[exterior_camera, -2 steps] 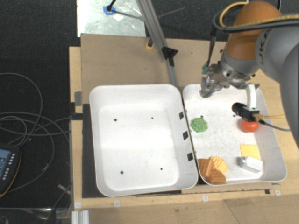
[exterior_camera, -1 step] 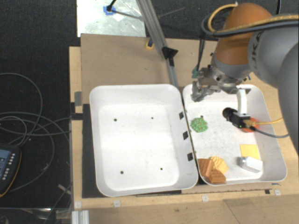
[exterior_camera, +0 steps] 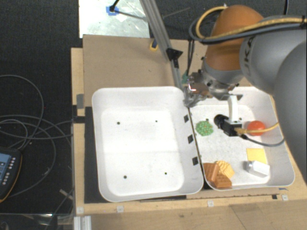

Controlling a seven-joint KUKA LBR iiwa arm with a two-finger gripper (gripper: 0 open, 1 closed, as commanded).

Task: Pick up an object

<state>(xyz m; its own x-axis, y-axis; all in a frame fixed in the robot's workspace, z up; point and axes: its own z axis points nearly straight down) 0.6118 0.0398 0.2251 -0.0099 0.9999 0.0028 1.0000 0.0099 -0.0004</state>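
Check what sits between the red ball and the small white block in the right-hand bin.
In the camera view, a yellow block lies between the red ball and the white block, nearer the white one.

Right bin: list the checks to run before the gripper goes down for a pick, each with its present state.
1. Things to pick lie in the right bin: green piece, orange ball, yellow block, white block, orange-tan block. Ok.
2. Gripper above a target: it sits at the bin's far corner by the divider, over none of them. Not ok.
3. Green piece, the nearest target, stands apart from the rest. Ok.
4. Orange-tan block has room around it: it lies against the near rim by the divider. Not ok.
5. White block apart from yellow block: cannot tell.
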